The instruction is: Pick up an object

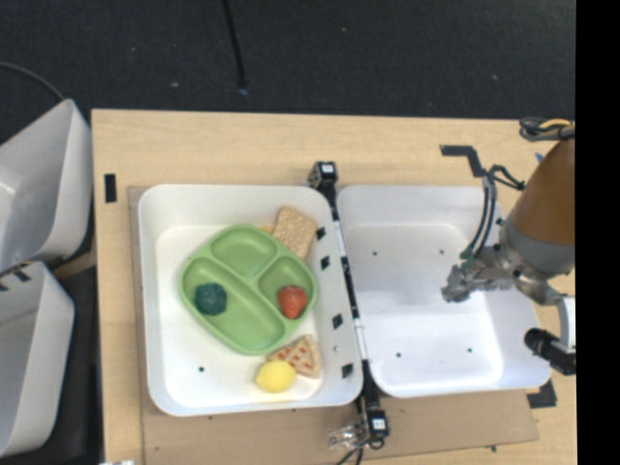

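In the left bin (160,260) lies a green divided plate (247,284). A dark teal ball-shaped piece (210,298) rests in the plate's left section, and a red strawberry (293,301) in its right section. A tan cracker (294,230) leans against the plate's far edge. A pizza slice (303,356) and a yellow lemon (275,377) lie just in front of the plate. My gripper (461,287) hangs over the right side of the right bin (426,371), far from all of these objects. Nothing shows between its tips.
A black divider with clips (341,289) runs between the two bins. White containers (34,201) stand off the bench's left edge. A dark cable (232,37) crosses the floor behind the bench. The arm's orange band (547,197) rises at the right edge.
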You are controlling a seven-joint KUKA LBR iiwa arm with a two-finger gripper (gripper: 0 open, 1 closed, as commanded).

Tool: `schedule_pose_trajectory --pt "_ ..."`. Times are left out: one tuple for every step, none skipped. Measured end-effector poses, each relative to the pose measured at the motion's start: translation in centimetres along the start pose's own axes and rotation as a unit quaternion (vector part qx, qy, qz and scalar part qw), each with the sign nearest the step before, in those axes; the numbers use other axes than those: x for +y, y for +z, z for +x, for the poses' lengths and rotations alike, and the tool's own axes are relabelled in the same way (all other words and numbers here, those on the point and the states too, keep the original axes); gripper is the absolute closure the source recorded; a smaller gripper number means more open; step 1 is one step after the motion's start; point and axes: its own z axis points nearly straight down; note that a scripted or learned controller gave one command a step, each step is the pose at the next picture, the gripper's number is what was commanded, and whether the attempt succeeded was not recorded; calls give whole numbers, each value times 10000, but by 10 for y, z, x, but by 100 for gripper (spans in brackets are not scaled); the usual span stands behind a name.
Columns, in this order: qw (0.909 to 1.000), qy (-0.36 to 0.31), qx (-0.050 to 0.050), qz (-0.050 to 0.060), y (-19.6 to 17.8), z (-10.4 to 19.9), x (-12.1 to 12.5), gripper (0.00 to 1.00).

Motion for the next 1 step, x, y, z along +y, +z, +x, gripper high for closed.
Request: schedule_pose_trajectory --pt "10000 -1 -4 -3 -51 -2 2 100"
